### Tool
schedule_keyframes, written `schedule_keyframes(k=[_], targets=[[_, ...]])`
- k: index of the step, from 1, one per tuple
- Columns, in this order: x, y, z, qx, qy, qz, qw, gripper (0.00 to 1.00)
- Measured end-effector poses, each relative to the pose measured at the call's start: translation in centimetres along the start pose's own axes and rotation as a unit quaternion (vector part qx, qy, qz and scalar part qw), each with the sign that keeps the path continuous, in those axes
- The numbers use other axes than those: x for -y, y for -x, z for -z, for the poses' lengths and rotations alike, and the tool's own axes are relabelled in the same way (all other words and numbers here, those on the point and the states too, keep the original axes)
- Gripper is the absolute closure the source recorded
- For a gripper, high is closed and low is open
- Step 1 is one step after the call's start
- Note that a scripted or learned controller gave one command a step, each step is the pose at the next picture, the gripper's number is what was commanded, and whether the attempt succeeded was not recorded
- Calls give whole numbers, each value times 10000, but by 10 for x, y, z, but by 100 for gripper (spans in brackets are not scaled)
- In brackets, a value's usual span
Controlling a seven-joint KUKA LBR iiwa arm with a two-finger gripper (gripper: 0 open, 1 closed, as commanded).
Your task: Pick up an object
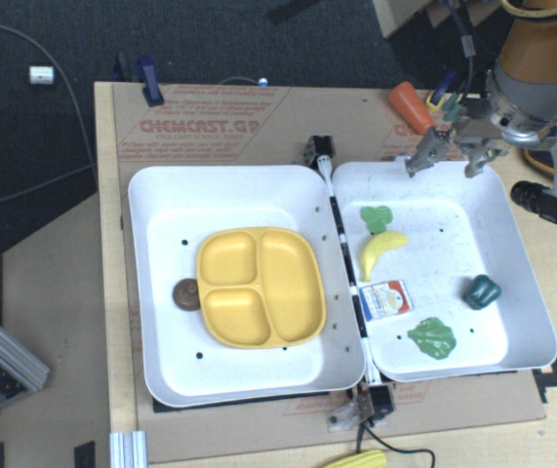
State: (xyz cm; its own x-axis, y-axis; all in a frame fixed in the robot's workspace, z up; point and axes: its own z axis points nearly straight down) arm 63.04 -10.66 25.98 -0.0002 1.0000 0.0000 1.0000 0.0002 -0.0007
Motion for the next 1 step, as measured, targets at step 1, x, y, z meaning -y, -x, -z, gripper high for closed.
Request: schedule_keyframes(k=[1], targets=[[7, -12, -169, -5, -14, -4, 10000, 0]])
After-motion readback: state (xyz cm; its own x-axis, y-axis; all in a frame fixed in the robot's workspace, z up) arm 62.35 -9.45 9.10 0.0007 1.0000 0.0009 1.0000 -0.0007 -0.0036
